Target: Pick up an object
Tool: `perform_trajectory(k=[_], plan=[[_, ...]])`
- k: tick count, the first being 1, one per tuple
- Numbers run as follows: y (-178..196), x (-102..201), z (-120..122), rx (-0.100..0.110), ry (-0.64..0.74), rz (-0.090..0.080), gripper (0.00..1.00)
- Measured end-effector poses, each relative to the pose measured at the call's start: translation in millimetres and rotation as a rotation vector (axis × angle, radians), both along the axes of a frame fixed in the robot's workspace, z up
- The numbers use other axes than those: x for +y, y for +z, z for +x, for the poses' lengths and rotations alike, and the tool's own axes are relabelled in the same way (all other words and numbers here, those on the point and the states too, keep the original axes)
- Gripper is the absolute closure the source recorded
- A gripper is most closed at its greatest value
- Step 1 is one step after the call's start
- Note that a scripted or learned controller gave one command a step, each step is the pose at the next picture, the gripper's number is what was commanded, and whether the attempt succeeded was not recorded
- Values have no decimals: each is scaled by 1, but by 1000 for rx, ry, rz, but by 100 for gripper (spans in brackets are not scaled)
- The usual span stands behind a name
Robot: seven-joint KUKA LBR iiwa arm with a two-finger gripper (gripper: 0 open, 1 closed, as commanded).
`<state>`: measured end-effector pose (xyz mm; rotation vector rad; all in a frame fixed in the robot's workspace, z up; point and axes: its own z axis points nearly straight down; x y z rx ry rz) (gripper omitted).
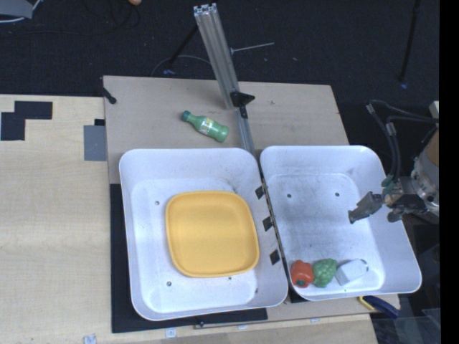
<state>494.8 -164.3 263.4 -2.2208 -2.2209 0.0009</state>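
At the front of the right bin [323, 163] lie three small things in a row: a red toy [302, 273], a green toy [324, 271] and a white block [351, 271]. My gripper [378, 212] hangs over the bin's right side, well behind these three. It is open, and nothing sits between its dark fingers [362, 209]. A yellow square plate [212, 233] lies flat in the left bin [143, 170].
A green bottle [206, 126] lies on its side on the bench behind the left bin. A slanted aluminium post [222, 49] rises behind the gap between the bins. Black clips [267, 223] line the shared bin edge. Cables [391, 142] hang at the right.
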Motion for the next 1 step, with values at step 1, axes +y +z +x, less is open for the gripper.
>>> perform_trajectory(k=[1], plan=[[-58, -8, -3, 5, 0, 1, 0]])
